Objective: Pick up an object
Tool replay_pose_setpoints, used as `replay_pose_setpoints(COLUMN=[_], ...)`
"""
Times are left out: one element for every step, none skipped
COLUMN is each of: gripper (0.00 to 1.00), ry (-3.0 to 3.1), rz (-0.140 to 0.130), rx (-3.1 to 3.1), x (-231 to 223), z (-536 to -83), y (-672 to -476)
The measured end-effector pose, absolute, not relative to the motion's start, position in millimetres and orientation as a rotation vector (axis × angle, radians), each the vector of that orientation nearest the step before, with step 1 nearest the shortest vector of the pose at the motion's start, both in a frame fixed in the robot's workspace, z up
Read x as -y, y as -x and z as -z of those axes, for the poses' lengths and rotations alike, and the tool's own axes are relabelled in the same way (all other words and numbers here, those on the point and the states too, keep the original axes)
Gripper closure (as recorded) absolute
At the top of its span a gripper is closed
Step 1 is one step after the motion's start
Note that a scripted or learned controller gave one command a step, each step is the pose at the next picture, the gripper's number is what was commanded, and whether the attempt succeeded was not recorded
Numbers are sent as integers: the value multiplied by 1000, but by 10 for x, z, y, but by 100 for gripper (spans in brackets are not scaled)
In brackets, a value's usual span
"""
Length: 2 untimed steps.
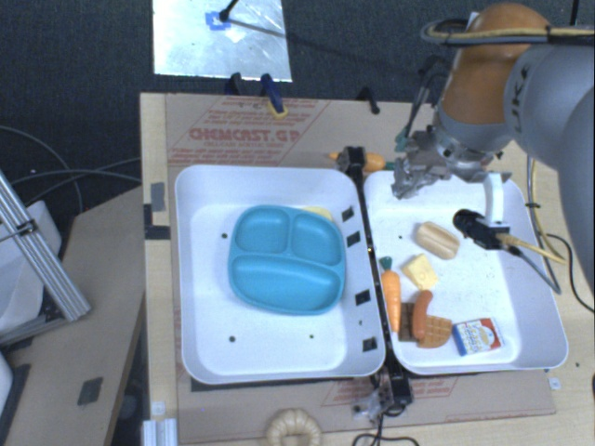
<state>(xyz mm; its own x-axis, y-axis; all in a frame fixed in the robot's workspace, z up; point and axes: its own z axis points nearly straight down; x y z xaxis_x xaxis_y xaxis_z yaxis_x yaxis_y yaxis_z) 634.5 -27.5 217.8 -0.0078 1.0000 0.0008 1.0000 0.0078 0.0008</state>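
The right bin point(530, 295) holds several toy foods: a tan bread roll point(437, 240), a yellow cheese wedge point(420, 272), an orange carrot point(391, 300), a red sausage point(423, 312) on a brown waffle piece point(435, 334), and a small red, white and blue box point(476, 335). My gripper point(407, 182) hangs over the bin's far left corner, up and to the left of the bread roll, with nothing seen in it. The grey arm with its orange band point(483, 72) rises behind it.
The left bin point(204, 342) bears a blue divided plate point(286, 258) with a yellow piece point(319, 213) at its far edge. An orange item point(372, 163) lies at the back between the bins. A black part on a white bracket point(476, 225) juts over the right bin.
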Motion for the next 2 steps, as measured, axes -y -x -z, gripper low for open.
replay_pose_setpoints(gripper=[100, 100], ry=[-2213, -2214], rz=[-5, -2], rx=[-2228, -2227], x=[183, 164], z=[-2346, -2253], y=[-6351, -6404])
